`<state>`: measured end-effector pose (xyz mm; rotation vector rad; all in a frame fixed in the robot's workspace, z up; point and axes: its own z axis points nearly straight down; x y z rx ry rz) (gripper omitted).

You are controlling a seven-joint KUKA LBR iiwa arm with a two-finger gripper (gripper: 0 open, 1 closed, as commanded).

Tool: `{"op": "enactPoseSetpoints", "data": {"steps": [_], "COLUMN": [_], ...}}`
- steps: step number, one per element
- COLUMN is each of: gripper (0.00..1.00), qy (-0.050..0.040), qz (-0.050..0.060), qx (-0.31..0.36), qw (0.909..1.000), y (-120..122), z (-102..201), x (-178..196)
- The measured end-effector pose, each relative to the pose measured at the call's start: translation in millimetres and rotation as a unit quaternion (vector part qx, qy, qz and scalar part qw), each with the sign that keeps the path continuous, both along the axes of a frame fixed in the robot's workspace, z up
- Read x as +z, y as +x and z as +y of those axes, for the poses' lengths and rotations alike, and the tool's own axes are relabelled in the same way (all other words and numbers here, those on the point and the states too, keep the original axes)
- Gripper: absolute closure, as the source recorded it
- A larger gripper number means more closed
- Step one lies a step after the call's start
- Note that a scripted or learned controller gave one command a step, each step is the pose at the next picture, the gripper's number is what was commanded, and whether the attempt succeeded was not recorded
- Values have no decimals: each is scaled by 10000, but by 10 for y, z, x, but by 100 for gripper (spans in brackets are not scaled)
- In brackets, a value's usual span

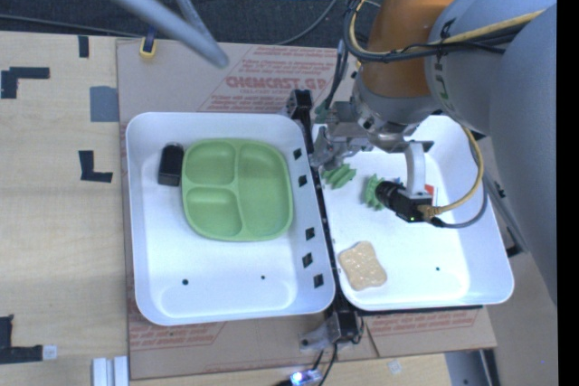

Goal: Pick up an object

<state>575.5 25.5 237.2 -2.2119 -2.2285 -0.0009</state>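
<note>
The end effector (336, 149) hangs over the upper left corner of the right bin (470, 280), close to the wall it shares with the left bin (217, 289). The wrist hides its tip, so I cannot tell whether it is wide or narrow, and nothing can be seen held in it.

Just below it in the view, on the bin floor, lies a small green ridged piece (341, 176). It is near the end effector, but whether the two touch cannot be made out. A second green piece (372, 191) lies just to the right of the first, a little apart from it. Lower in the same bin, well apart from both, a flat tan piece (363, 266) rests near the left wall.

Above the wrist, the arm (407, 32) shows its orange band and runs off to the right.

In the left bin a green divided plate (208, 167) lies flat, with a small black block (170, 164) just beside its left edge. Both bins sit on a cardboard sheet (271, 77) on the wooden tabletop (54, 194).
</note>
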Motion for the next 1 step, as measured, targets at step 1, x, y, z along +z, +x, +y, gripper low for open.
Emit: {"op": "enactPoseSetpoints", "data": {"steps": [1], "gripper": [100], "qy": [-1], "qz": [1], "qx": [-4], "qw": [10000], "y": [77], "z": [515], "x": [33]}}
